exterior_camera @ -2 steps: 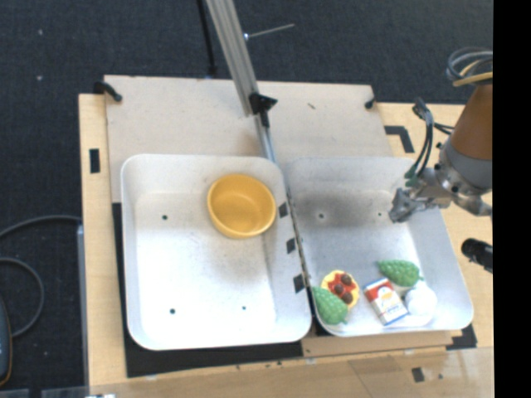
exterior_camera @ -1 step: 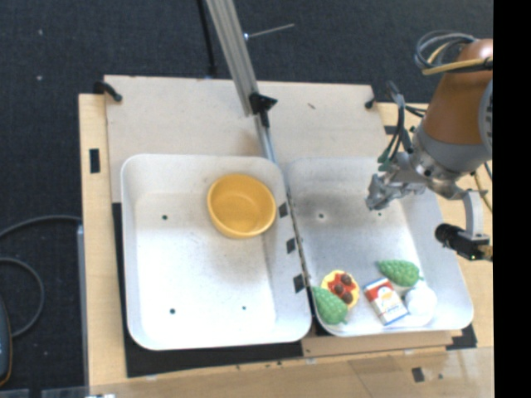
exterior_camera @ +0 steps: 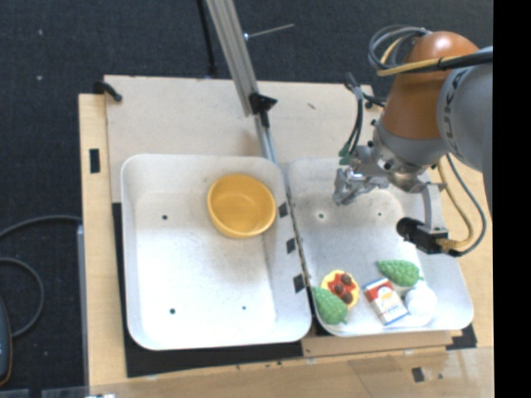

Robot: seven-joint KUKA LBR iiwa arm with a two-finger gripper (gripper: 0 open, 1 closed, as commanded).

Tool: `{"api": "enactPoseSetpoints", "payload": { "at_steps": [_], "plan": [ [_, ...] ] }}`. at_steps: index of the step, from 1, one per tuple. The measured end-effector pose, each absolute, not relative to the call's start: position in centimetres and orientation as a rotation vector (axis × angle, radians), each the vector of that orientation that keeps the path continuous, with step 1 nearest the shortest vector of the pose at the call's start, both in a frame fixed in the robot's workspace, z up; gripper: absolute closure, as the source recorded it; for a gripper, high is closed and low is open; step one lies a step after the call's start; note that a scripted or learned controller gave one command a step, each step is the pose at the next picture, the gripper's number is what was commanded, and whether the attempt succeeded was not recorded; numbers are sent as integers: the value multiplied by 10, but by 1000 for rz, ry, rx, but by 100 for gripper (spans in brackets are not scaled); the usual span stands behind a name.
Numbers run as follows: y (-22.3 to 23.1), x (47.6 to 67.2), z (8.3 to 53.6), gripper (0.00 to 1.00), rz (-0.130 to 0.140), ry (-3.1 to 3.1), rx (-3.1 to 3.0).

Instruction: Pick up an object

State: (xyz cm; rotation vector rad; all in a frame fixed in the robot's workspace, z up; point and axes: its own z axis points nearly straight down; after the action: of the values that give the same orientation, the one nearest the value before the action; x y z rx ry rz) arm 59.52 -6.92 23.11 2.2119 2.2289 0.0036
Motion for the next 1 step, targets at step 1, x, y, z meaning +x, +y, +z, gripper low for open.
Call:
{"api": "enactPoseSetpoints", "payload": {
  "at_steps": [1],
  "plan": [
    [-28,614,232,100,4,2229,2213]
  ]
}}
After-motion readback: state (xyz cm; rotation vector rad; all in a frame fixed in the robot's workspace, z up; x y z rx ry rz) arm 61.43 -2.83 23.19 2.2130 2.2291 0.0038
